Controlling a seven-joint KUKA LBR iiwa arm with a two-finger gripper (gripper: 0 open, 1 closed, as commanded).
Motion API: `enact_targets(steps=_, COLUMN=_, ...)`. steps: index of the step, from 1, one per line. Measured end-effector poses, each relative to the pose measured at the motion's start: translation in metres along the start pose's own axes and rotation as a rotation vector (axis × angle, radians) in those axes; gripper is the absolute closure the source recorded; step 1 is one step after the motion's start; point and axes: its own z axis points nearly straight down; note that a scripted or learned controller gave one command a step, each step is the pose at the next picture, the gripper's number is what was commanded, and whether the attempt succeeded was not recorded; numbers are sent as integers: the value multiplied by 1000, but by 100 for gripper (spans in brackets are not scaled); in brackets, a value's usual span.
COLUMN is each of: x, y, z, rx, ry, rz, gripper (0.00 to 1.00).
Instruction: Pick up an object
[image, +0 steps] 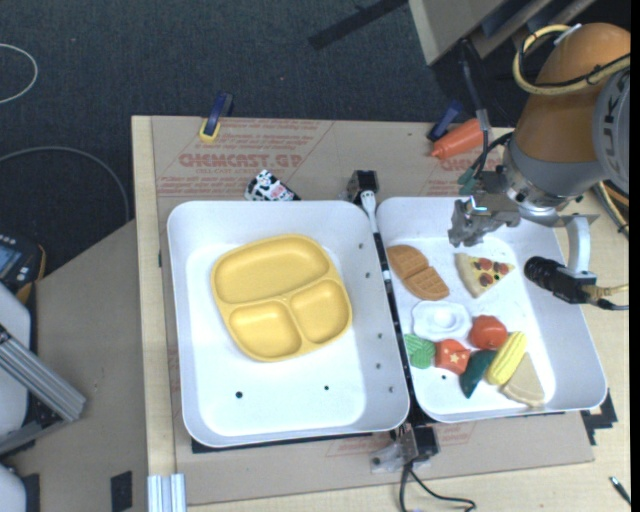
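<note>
While the arm (560, 120) reaches in from the right, its gripper (470, 228) hangs over the back part of the right bin (590, 350), just above the bin floor and near the bin's left-rear area. Finger state: cannot tell, the tips read as a dark grey cluster against the white. Nothing visible between them.

Right bin contents, all toy food:
- bread slice (417, 271), brown, left side of bin, lying flat, just below and left of the gripper.
- pizza wedge (482, 272), pale with red spots, just below the gripper, right of the bread, apart from it.
- fried egg (440, 320), white, in front of the bread.
- tomato (488, 331), red, right of the egg.
- green piece (419, 352), at the bin's left wall, in front of the egg.
- red piece with a star mark (453, 356), touching the green piece's right side.
- dark green piece (477, 370), tilted, between the red piece and the corn.
- corn cob (507, 358), yellow, leaning diagonally.
- pale wedge (526, 386), at the front right, just beside the corn.

Left bin (200, 400) holds a yellow divided plate (281, 296) with three compartments, sitting toward the bin's back and middle.

On the bench (140, 300) behind the bins: a small black-and-white object (268, 186) and an orange piece (456, 139).
</note>
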Motion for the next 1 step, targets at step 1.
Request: enact_targets(steps=1, x=-13, y=-13, z=6, rx=6, ry=0, rz=3, gripper=100)
